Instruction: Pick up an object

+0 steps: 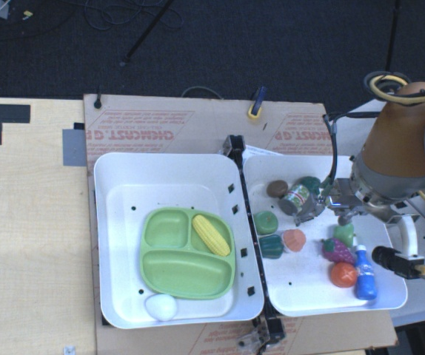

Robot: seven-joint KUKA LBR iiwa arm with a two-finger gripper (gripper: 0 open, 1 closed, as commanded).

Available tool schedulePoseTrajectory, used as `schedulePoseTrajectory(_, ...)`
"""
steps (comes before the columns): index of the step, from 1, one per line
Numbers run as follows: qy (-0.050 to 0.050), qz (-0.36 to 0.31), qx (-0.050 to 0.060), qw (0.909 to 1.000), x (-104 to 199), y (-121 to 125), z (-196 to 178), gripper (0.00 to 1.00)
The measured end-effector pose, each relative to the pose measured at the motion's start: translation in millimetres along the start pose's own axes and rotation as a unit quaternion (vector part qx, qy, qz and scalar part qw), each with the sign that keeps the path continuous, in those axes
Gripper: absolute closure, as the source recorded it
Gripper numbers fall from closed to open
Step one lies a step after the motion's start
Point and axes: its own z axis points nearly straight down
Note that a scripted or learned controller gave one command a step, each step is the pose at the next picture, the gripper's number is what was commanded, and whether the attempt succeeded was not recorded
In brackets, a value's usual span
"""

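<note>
My gripper [311,208] hangs low over the right bin [301,302], near its middle. Just to its left lies a small silver can [295,197] with a green and red label, and whether the two touch I cannot tell. A brown round piece [276,188] lies behind the can, and a teal piece [309,183] sits partly hidden beside the gripper. A green round lid [266,221], a dark teal block [271,246] and a pink disc [294,239] lie in front of the can.
Right of the gripper sit purple grapes [338,251], a green piece [344,234], an orange ball [343,274] and a blue bottle [365,275]. The left bin [124,176] holds a green divided plate [183,272] with a corn cob [211,234], and a white egg [161,306].
</note>
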Motion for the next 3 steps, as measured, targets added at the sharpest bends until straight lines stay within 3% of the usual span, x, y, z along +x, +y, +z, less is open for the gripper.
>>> schedulePoseTrajectory(1, 0.001, 0.0, 0.003, 1.0, 3, -10, 59, 0.0)
schedulePoseTrajectory(2, 0.002, 0.001, -0.002, 1.0, 11, -5, 101, 0.0)
schedulePoseTrajectory(3, 0.003, 0.0, -0.011, 0.9999, 14, 2, 110, 0.0)
